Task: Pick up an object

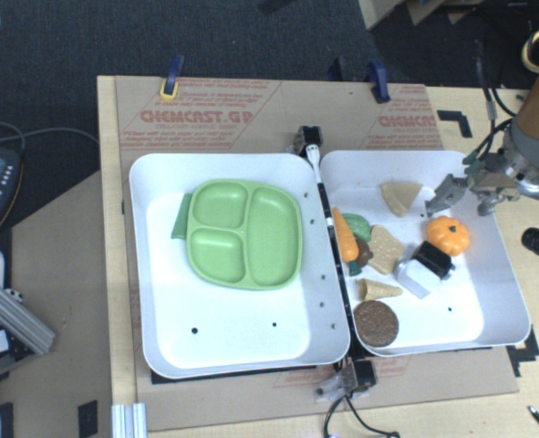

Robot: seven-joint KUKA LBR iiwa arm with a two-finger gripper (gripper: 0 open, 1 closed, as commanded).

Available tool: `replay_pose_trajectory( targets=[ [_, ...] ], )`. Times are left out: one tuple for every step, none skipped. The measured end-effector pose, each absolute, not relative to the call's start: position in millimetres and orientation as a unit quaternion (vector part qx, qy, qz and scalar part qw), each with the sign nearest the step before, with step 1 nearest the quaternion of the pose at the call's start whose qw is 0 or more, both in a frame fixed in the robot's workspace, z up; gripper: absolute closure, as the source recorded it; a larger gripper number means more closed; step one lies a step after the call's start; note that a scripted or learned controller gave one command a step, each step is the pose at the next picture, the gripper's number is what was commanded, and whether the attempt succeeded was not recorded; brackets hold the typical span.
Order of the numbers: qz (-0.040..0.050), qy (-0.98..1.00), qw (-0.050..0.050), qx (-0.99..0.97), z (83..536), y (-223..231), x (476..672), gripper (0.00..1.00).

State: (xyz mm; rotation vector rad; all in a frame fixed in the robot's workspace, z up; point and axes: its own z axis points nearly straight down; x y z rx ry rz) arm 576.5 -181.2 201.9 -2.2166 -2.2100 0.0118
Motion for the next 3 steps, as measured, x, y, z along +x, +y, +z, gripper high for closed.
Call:
replay_pose_trajectory(
  targets=[
    [-0.0001,-0.707,0.0,-0.707,209.7,-181.0,579.7,0.0],
    [0.0016,-0.707,0.003,-0.707,145.9,-180.3,579.6,0.0],
    [-0.0041,-0.707,-0.011,-0.707,106.6,-183.7,586.5,0.0]
  ],
)
